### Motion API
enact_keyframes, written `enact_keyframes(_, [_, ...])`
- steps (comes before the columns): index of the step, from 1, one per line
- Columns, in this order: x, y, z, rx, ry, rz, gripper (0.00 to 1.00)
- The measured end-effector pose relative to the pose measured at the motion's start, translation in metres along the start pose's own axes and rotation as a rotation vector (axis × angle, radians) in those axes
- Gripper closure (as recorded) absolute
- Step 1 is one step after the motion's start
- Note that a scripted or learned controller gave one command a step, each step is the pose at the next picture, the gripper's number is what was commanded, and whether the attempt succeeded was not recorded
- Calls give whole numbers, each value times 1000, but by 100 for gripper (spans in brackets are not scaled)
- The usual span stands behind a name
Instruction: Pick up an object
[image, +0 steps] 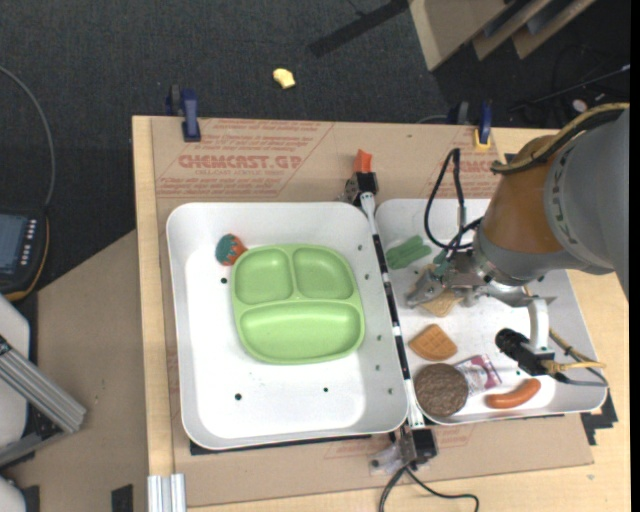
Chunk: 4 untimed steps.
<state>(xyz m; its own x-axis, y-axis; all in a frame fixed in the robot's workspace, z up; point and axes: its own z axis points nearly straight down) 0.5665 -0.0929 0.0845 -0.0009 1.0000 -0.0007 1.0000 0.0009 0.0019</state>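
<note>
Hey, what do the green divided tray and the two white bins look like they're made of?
The green divided tray looks like moulded plastic with a matte to satin finish: uniform colour, rounded compartment walls, soft highlights. The left bin and right bin look like thin, smooth white plastic, judging by their rounded corners and faint sheen, though painted metal can't be ruled out.

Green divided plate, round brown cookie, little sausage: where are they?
Green divided plate (297, 335): camera view, on its large front compartment.
Round brown cookie (440, 389): camera view, on its top face.
Sausage (512, 395): camera view, on its middle.
</note>
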Motion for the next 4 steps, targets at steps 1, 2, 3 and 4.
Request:
enact_keyframes(1, [0,1,-12,-5,0,2,100])
enact_keyframes(2, [-53,-2,-103,-9,-5,5,100])
enact_keyframes(3, [-13,27,-140,-4,-1,-3,100])
enact_keyframes(4, [47,22,-148,1,3,-6,100])
